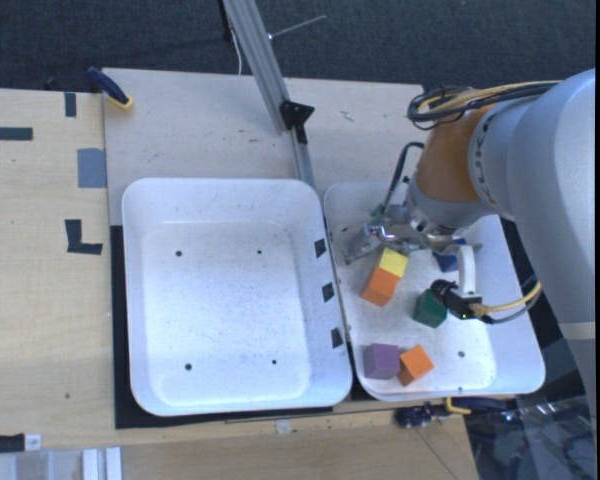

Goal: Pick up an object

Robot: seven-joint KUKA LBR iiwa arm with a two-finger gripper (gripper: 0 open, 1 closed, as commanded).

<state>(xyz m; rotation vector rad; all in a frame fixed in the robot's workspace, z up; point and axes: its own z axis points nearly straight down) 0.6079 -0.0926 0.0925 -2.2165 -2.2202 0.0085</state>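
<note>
Standing at the bench. 2 white bins side by side; the right bin [510, 358] is my landmark.

The arm [540, 158] comes in over the right bin's far right corner, grey bulk with an orange band, cut off at the frame's edge and hiding much of the bin's far end.

The gripper [378, 236] hangs over the right bin's far left part, just above the yellow-and-orange block [383, 277]. Metal parts there are tangled with cables and blurred; I cannot tell how the fingers stand, or whether they touch the block.

Inside the right bin, near its middle: the yellow-and-orange block, tilted. To its right, a green block [429, 310], partly covered by a black fitting on the arm. A blue piece [446, 261] peeks out under the wrist (mostly hidden, shape unclear).

Near the right bin's front edge: a purple cube [382, 360] and a small orange cube [415, 364], touching or nearly so.

Left of the right bin: the left bin [140, 268]. Behind both, a grey metal rail [260, 48] slants up out of frame.
</note>
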